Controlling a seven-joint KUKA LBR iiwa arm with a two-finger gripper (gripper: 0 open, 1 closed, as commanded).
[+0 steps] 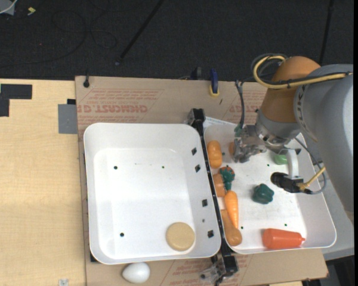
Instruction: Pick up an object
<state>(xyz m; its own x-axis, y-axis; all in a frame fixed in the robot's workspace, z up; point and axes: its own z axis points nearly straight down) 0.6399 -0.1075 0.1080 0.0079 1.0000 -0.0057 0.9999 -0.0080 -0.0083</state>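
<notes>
Plywood surface (137,97) carries both bins. Our fingers (246,151) hang low in the right bin (322,243); we cannot tell their opening. Nothing looks lifted yet: green toy (263,193) below them, carrot (231,208) lower-left, so the pick remains.

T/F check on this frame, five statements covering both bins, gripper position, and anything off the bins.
1. The tan round disc lies in the left bin. True.
2. The gripper is over the left bin. False: it is over the right bin, near its far end.
3. The carrot lies along the right bin's left wall. True.
4. The dark green piece lies in the left bin. False: it lies in the right bin, about mid-floor.
5. The white egg-shaped object lies inside a bin. False: it lies outside, just in front of the left bin.
</notes>
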